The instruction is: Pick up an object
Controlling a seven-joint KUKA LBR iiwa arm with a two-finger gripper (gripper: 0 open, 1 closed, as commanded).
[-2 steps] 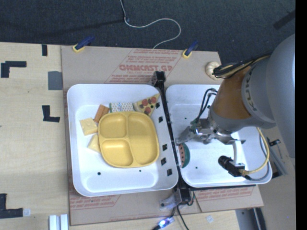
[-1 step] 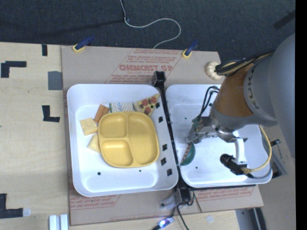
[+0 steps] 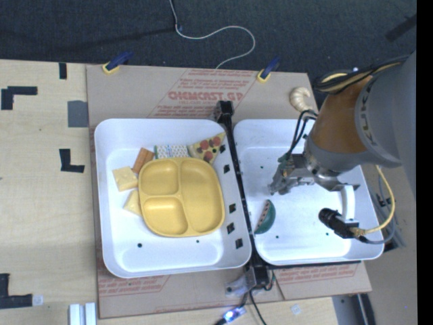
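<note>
My gripper point(image 3: 283, 179) hangs over the middle of the right bin point(image 3: 298, 246), under the orange wrist band. A green watermelon-slice toy point(image 3: 265, 217) lies on the right bin's floor near its left wall, just below and left of the gripper. The left bin point(image 3: 115, 249) holds a yellow divided plate point(image 3: 181, 196). Tan crackers point(image 3: 125, 179), a brown piece point(image 3: 142, 159) and a pizza-slice toy point(image 3: 207, 147) lie around the plate's upper and left sides.
A black divider strip point(image 3: 233, 181) runs between the two bins. A white cable point(image 3: 216, 36) loops over the dark surface at the back. Blue-and-yellow clamps point(image 3: 118, 61) point(image 3: 268, 67) pin the cardboard sheet under the bins.
</note>
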